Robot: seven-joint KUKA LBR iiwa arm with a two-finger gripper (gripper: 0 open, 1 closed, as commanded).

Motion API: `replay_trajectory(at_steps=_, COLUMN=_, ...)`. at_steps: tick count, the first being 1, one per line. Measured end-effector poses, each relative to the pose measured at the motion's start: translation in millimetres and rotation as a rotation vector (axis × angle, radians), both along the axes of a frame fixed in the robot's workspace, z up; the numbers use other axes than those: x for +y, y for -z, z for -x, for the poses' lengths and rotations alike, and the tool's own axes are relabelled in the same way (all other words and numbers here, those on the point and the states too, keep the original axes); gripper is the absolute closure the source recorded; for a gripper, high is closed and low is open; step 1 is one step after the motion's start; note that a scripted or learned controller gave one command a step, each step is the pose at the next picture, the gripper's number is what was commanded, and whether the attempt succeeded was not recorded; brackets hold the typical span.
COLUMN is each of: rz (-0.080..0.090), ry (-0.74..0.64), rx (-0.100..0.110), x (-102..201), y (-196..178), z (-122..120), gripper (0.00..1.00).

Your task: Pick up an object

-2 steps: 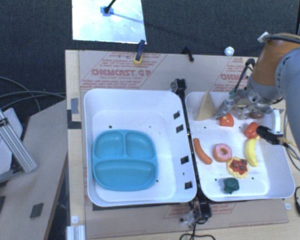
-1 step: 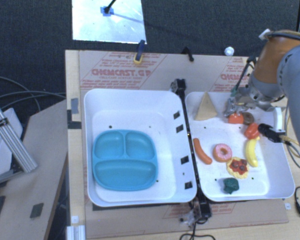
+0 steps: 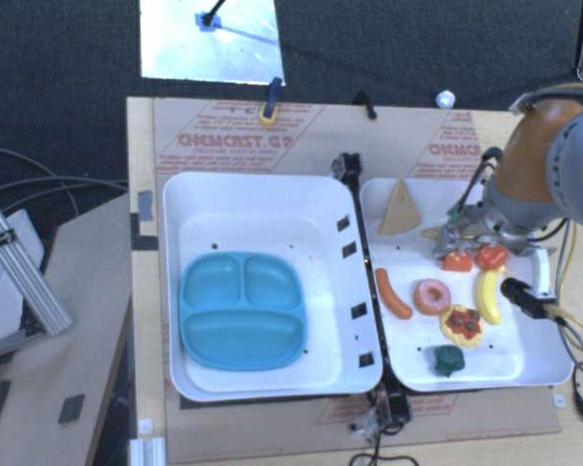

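My gripper (image 3: 454, 235) is low in the right bin (image 3: 534, 362), near its back right part. Right below it lie a small orange piece (image 3: 457, 259) and a red piece (image 3: 491, 255), touching or nearly touching the gripper. In front of them are a yellow banana (image 3: 489, 294), a pink donut (image 3: 432, 296), an orange sausage (image 3: 393, 293), a red and yellow tart (image 3: 464, 324) and a dark green lump (image 3: 448, 359). A tan wedge (image 3: 400, 208) rests at the bin's back left.
The left bin (image 3: 213, 197) holds a blue divided plate (image 3: 241, 311). A black hinge strip (image 3: 361, 260) runs between the bins. The arm's orange band (image 3: 534, 149) hangs over the right bin's far right edge.
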State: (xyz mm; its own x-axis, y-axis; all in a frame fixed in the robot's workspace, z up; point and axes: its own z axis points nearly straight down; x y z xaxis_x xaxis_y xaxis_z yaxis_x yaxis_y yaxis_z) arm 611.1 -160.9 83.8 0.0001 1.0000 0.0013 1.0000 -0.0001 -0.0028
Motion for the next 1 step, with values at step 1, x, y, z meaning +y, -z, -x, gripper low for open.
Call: replay_trajectory(at_steps=1, rz=0.002, ry=-0.002, rx=-0.007, x=-0.5, y=-11.2, z=-3.4, gripper=1.0)
